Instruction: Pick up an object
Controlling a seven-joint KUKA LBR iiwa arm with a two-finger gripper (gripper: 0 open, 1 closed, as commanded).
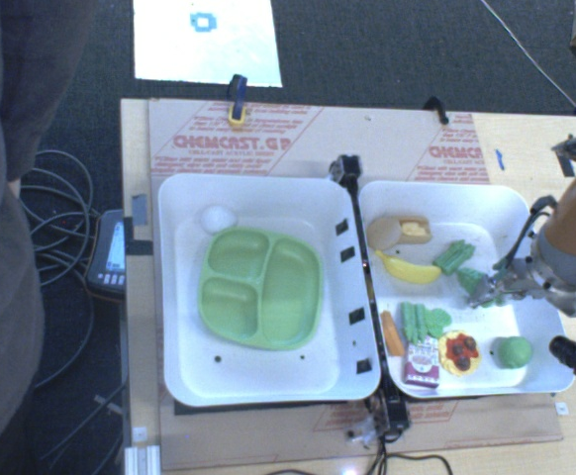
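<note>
The right bin holds several toy foods: a tan bread slice, a yellow banana, a green pod, a green leafy piece, an orange carrot, a small purple carton, a pizza slice and a green apple. My gripper reaches in from the right and sits low over the bin's right middle. Its tip is right at a small dark-green piece. Whether that piece is between the fingers is unclear.
The left bin carries a green divided plate and a white ball. A black divider with clips runs between the bins. The arm's grey wrist and orange band hang over the right bin's right rim.
</note>
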